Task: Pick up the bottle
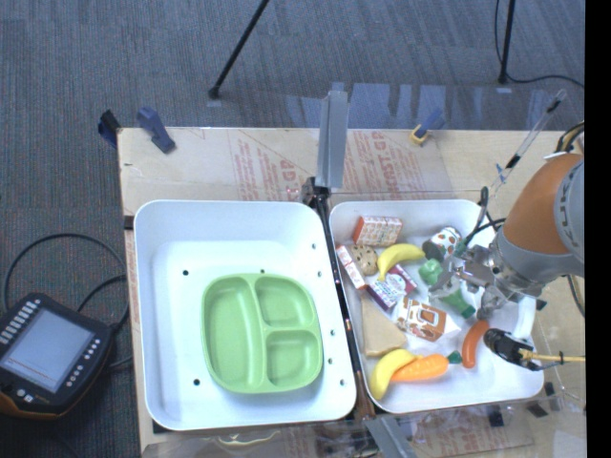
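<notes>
In the right bin, a green bottle lies among toy foods, and part of it is hidden under my wrist. My gripper hangs low over the bin's right middle, directly above the bottle's hidden end. More green shows just below the gripper. I cannot make out whether anything is held.
Around the bottle lie an orange box, a banana, a purple packet, a small carton, a carrot and a red sausage. A green divided plate sits in the left bin.
</notes>
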Robot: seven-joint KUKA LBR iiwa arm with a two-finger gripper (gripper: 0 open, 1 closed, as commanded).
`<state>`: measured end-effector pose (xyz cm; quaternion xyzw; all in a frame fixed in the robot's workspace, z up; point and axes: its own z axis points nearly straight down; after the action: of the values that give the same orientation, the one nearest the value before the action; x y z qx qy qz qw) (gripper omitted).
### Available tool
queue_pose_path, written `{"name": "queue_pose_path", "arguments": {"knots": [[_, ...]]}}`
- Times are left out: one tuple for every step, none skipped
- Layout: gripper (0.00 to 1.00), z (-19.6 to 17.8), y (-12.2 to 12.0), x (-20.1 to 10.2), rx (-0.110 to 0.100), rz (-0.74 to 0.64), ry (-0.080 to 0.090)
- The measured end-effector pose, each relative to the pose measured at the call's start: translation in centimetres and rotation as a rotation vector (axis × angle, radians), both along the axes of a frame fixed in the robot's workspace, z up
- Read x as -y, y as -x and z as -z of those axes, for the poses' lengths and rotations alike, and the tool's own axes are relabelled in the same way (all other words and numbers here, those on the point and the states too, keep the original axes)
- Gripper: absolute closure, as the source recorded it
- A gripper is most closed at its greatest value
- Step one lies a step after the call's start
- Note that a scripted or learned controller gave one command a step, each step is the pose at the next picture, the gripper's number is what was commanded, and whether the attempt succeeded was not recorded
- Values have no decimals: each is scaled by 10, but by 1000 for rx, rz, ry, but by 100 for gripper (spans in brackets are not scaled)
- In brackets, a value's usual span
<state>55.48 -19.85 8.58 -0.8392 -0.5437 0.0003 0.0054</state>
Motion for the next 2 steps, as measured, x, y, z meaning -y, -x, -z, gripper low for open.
{"name": "queue_pose_path", "arguments": {"knots": [[100, -7, 1, -2, -8, -3, -7], [100, -161, -51, -80, 4, -107, 8]]}}
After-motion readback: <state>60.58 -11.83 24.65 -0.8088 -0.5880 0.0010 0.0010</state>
